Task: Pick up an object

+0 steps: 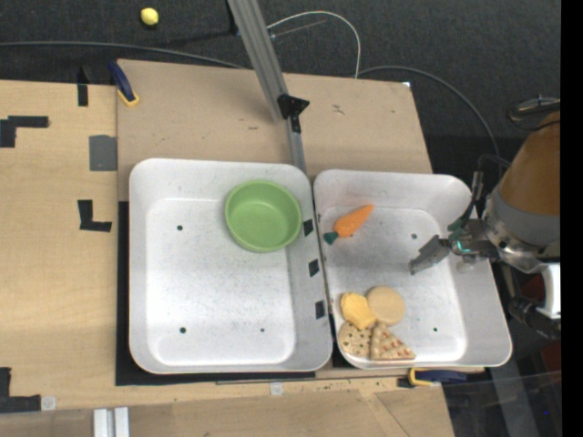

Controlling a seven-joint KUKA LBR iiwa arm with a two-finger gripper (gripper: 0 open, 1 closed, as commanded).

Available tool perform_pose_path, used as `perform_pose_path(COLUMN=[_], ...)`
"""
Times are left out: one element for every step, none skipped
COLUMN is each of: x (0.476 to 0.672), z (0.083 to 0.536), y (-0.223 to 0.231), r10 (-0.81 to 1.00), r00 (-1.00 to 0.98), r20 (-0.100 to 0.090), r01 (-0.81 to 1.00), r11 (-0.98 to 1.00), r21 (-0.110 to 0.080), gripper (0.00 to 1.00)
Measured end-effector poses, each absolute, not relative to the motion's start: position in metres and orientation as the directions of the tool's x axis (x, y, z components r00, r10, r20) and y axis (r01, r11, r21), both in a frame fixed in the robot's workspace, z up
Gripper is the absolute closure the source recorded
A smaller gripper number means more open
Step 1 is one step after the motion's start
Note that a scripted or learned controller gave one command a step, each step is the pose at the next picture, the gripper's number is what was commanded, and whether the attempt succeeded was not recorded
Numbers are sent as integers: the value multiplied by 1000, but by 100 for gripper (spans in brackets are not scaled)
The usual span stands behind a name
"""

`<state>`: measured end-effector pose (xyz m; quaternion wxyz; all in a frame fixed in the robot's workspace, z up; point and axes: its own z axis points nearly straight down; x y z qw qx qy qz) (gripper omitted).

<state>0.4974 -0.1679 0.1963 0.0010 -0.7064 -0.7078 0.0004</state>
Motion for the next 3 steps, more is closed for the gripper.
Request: perform_pose_path(x=[497,505,507], z=[196,138,92], y=[-168,-169,-168], r10=[1000,1000,1000], r00=[-2,-1,0], r20=[1,1,3], r01=[1000,1000,1000], r11=[2,1,0], r21=[-2,-7,2], gripper=[0,0,0])
